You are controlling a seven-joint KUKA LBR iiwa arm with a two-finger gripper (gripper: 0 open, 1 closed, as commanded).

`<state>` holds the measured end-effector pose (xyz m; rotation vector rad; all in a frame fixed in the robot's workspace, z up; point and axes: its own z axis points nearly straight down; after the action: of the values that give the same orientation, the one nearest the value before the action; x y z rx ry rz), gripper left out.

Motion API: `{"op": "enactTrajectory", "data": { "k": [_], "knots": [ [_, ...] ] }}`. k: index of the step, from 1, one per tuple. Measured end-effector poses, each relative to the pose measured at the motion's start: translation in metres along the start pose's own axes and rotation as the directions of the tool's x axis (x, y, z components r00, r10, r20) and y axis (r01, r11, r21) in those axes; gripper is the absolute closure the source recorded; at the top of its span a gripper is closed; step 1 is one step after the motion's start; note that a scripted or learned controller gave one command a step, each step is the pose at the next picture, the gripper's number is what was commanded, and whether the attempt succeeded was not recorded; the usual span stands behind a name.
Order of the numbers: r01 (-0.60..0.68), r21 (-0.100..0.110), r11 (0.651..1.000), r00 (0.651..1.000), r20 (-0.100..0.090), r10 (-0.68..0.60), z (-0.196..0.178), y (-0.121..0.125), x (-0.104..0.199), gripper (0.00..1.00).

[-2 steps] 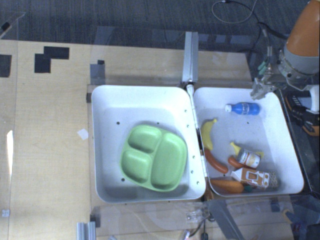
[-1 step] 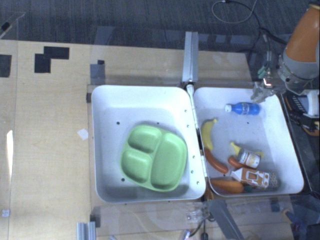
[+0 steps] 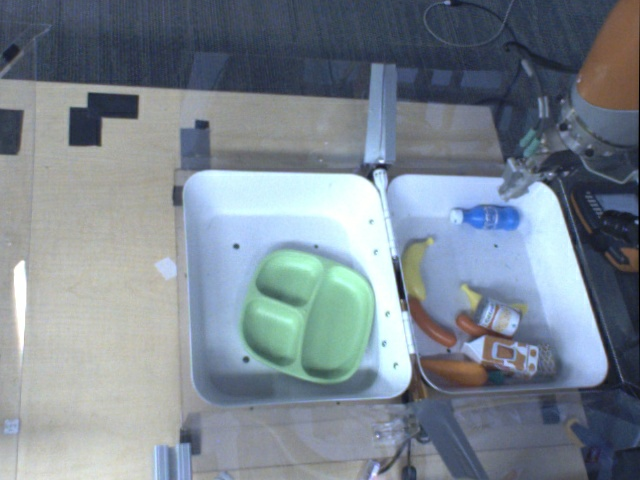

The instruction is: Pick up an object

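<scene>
From above, my gripper hangs over the right bin's far rim, at about one o'clock; I cannot tell its state. A blue bottle lies on its side just below, white cap toward nine o'clock, its label too blurred to read. A banana lies along the bin's nine o'clock wall. Toward six o'clock sit a sausage, a small bottle, a carton with unreadable print, and a carrot. The left bin holds a green tray.

A pale wooden bench bears two white bins side by side.
</scene>
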<state>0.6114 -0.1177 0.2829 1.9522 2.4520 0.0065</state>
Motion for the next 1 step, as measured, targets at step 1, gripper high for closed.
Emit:
{"op": "enactTrajectory", "data": {
  "k": [1],
  "knots": [
    [0.0,0.004,1.0,1.0,-0.001,0.0,0.0562,-0.0692,0.0153,1.0]
  ]
}}
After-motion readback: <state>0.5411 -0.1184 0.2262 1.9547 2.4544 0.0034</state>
